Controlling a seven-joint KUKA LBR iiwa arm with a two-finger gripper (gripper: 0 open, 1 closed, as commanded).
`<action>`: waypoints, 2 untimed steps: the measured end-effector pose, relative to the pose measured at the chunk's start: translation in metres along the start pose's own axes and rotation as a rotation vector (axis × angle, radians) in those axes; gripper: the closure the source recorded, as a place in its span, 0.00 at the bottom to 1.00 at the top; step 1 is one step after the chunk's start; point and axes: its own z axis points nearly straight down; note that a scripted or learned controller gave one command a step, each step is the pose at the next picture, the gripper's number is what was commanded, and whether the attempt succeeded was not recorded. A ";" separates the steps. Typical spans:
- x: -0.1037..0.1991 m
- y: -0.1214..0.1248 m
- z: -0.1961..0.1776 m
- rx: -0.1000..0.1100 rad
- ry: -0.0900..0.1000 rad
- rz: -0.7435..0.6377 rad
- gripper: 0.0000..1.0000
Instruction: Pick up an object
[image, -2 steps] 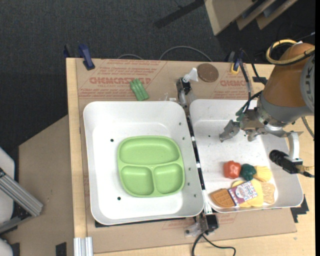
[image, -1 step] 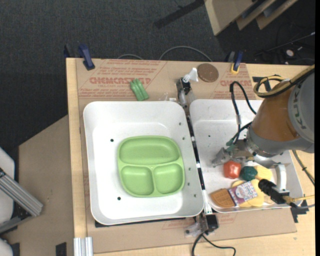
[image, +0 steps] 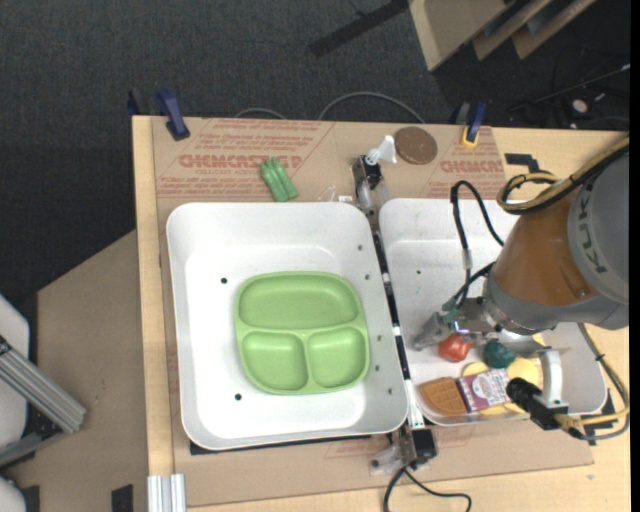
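in right bin (image: 420, 235): gripper (image: 447, 330) just above red object (image: 455, 348).

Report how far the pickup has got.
Done: the arm has reached into the right bin, and the tool is low beside the red ball. In hand: nothing visibly lifted. Left: grasp and raise one item; the ball, snack packet and cookie all lie in the bin.

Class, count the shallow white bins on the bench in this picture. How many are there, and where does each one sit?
2. The left bin holds a green divided tray. The right bin lies beside it, partly covered by the robot arm, with small objects near its front.
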 end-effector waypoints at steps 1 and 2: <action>-0.001 0.002 -0.012 -0.008 -0.004 0.001 1.00; 0.064 0.032 -0.106 -0.015 -0.002 -0.008 1.00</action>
